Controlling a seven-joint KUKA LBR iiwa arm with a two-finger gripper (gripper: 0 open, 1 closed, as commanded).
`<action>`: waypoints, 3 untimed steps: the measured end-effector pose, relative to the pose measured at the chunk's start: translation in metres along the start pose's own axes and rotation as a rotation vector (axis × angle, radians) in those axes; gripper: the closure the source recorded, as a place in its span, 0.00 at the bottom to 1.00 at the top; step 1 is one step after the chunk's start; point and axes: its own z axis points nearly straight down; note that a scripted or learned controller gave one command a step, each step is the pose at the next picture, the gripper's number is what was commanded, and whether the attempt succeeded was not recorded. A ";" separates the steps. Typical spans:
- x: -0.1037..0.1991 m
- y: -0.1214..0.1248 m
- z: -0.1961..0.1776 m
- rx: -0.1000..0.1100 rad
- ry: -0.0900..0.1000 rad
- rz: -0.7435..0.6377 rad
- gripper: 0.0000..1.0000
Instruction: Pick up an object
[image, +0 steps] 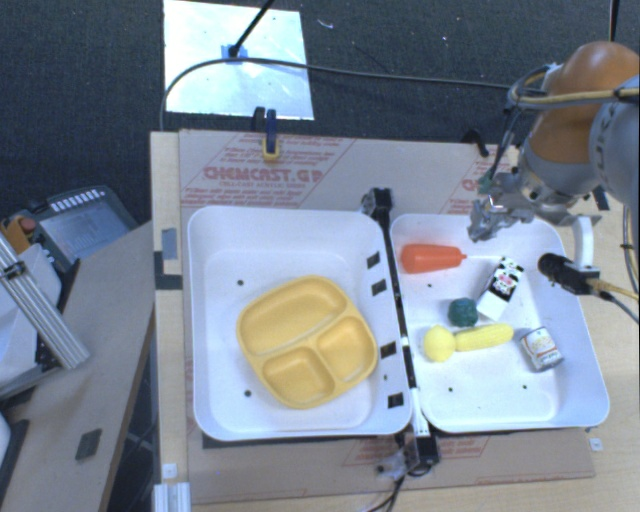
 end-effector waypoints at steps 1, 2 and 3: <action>0.000 0.001 -0.032 0.003 0.000 0.000 1.00; 0.058 -0.017 -0.034 0.007 0.003 -0.004 1.00; 0.110 -0.034 -0.039 0.006 0.003 -0.004 1.00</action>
